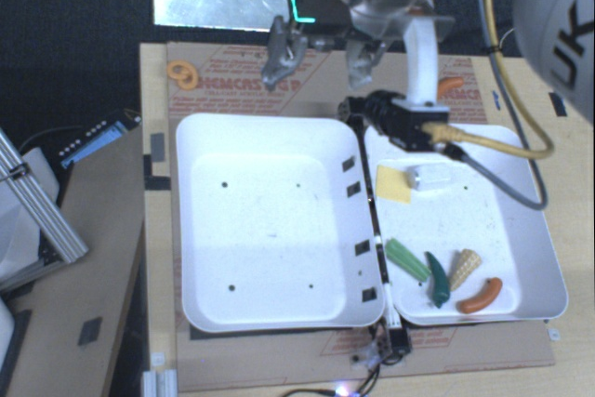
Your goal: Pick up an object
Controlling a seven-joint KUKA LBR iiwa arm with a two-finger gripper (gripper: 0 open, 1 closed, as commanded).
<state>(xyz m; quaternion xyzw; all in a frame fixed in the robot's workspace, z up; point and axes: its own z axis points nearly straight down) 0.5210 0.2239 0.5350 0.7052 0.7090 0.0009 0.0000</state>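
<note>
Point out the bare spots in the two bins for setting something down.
The left white bin offers its whole floor. In the right white bin, free floor lies between the yellow cheese wedge and orange sausage; its near edge is crowded.

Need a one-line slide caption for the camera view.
Open two-finger gripper raised above two white bins; right bin holds yellow cheese wedge, green pods, corn cob, sausage.

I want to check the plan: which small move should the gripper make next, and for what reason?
Probably shift the open gripper toward the right bin and lower it. Its fingers hang spread with nothing between them, above the bins' far edge, while the objects, such as the yellow block and sausage, lie in that bin.
</note>
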